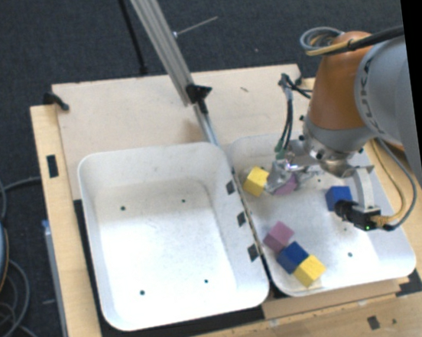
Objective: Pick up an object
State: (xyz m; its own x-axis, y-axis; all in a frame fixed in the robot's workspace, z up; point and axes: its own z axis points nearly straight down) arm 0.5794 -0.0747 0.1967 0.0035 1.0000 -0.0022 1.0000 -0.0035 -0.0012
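My gripper (284,173) is low in the right bin (388,256), near its far left part. A purple block (285,186) lies right at the gripper's tip and is partly covered by it. I cannot tell whether the block is gripped. A yellow cube (257,182) sits just to its left, close to the bin's wall. A blue cube (338,197) lies to the right, below the arm's wrist.
Near the right bin's front left, a purple cube (279,234), a blue cube (292,256) and a yellow cube (311,269) lie in a tight diagonal row. The left bin (94,218) stands beside it. A metal post (168,46) rises behind the bins.
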